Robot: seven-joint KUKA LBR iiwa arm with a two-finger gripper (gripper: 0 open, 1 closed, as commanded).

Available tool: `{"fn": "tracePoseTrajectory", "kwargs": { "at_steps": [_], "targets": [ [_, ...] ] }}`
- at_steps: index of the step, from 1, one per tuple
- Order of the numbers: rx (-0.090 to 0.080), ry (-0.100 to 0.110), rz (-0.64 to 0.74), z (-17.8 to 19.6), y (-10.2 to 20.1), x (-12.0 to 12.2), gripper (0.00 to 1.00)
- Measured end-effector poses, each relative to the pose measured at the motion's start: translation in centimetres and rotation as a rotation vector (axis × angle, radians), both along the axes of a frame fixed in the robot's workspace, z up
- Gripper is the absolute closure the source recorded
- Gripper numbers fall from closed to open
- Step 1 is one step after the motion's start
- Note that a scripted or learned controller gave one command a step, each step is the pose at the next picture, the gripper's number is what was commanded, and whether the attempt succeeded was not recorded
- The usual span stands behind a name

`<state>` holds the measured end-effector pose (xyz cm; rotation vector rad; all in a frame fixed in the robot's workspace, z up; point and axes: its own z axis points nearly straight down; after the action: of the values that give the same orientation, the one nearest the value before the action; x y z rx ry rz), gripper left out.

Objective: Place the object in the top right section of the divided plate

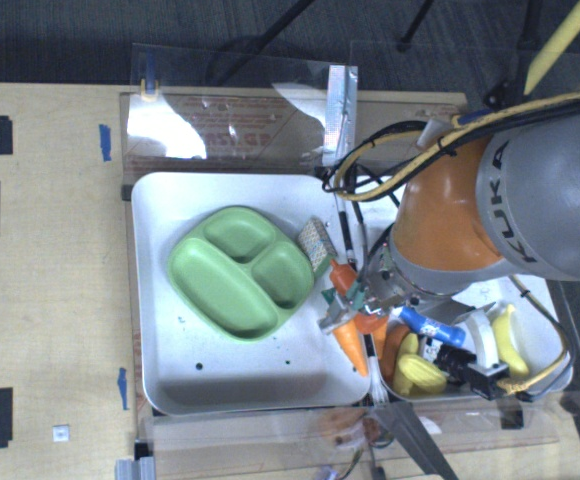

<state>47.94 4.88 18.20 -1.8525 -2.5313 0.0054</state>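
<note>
Orange carrot (351, 340) tapered, beside green divided plate (241, 271)

Green divided plate (241, 284) lay flat in left bin, tilted diagonally, sections bare. Orange carrot (350, 340) lay just right of it, w/o touching.

Divided plate (240, 284) in left bin (170, 368), carrot (350, 340) seemingly at its right edge
</note>
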Motion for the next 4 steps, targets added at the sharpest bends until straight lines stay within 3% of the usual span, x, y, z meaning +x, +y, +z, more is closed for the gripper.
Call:
{"fn": "tracePoseTrajectory", "kwargs": {
  "at_steps": [1, 2, 3, 4],
  "targets": [
    [0.0, 0.001, 0.204, -2.1, 7.7, 0.0, 1.0],
    [0.0, 0.0, 0.203, -2.1, 7.6, 0.0, 0.0],
    [0.0, 0.0, 0.182, -4.1, 9.7, -0.1, 0.0],
    [-0.001, 0.001, 0.176, -3.4, 9.6, 0.1, 1.0]
  ]
}}
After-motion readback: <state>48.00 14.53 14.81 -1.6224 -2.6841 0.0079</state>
